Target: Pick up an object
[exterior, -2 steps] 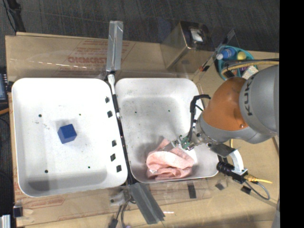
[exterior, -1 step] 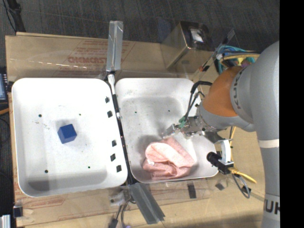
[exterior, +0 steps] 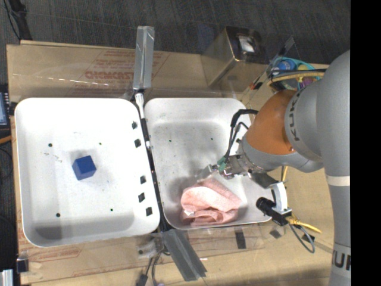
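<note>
A crumpled pink cloth lies in the right bin, near its front edge. My gripper hangs low over the right bin, just above the cloth's upper right edge. The arm's grey and orange wrist covers much of the gripper from the right. A blue cube rests in the left bin, left of its middle, far from the gripper.
A metal divider bar rises between the two bins at the back. A brown box stands behind the right bin. Cables trail off the bench at the front right.
</note>
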Robot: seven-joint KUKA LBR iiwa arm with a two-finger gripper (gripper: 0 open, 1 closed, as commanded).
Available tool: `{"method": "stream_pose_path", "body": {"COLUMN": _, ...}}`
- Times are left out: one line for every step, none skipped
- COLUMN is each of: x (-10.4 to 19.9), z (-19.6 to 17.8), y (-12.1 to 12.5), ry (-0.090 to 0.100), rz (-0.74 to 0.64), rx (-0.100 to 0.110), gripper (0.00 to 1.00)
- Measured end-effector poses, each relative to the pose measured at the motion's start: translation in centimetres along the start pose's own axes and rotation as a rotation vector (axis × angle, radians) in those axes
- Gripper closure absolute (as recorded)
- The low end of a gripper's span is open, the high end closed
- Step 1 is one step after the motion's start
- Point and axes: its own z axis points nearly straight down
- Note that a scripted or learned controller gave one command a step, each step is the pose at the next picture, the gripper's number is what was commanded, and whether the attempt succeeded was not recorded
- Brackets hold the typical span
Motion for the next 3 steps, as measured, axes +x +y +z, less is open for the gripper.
{"method": "stream_pose_path", "body": {"x": 6.1, "z": 0.0, "y": 1.7, "ry": 0.0, "rz": -0.094, "rx": 0.002, "gripper": 0.0}}
{"method": "stream_pose_path", "body": {"x": 6.1, "z": -0.9, "y": 1.7, "ry": 0.001, "rz": -0.097, "rx": 0.003, "gripper": 1.0}}
{"method": "stream_pose_path", "body": {"x": 7.2, "z": 0.0, "y": -2.1, "ry": -0.001, "rz": 0.194, "rx": -0.002, "gripper": 1.0}}
